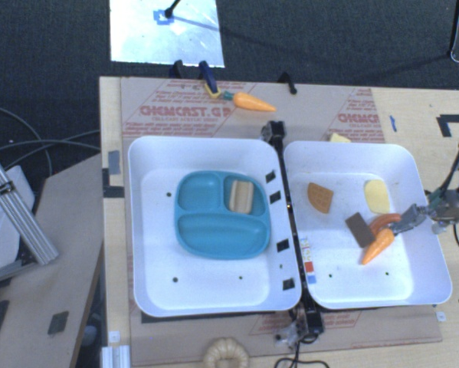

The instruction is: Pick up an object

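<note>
Camera view, looking down at a slant. Table (214,110) carries two shallow white bins side by side.

Left bin (156,159): blue divided plate (214,228) near the middle; a tan block (240,197) sits in the plate's upper right compartment.

Right bin (344,286): round brown cookie-like piece (319,197) toward the upper left; pale yellow piece (377,195) to its right; dark grey-brown flat block (359,229) below and between them. An orange carrot (377,246) lies tilted just right of the block, tip pointing lower left. A red-orange piece (385,221) lies just above the carrot, touching or nearly so.

Arm enters from the right edge. Gripper (408,220) sits low over the right bin's right side, at the thick end of the carrot and the red-orange piece. Fingers: cannot tell whether apart or closed, nor whether anything is between them.

Outside the bins: a second carrot (248,102) lies on the table above the left bin; a small yellow piece (339,138) rests just beyond the right bin's top rim.
</note>
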Controlling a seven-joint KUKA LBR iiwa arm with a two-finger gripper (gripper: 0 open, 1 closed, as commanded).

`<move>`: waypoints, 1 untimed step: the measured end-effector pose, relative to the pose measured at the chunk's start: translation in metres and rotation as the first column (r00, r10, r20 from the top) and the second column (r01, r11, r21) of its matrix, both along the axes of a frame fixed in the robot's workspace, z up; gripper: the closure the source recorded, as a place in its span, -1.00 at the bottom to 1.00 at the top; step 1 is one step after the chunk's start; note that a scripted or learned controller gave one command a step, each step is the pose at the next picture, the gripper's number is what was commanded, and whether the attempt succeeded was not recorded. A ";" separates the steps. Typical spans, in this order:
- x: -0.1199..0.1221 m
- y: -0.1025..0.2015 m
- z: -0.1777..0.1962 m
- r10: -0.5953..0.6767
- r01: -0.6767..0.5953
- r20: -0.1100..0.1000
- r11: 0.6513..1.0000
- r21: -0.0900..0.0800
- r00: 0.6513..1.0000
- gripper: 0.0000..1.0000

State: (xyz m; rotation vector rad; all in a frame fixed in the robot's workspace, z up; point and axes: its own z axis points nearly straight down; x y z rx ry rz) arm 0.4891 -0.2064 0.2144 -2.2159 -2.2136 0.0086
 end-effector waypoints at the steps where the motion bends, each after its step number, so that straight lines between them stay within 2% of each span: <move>1: 0.003 0.001 0.006 0.004 -0.004 0.012 1.000 -0.003 1.000 -1.00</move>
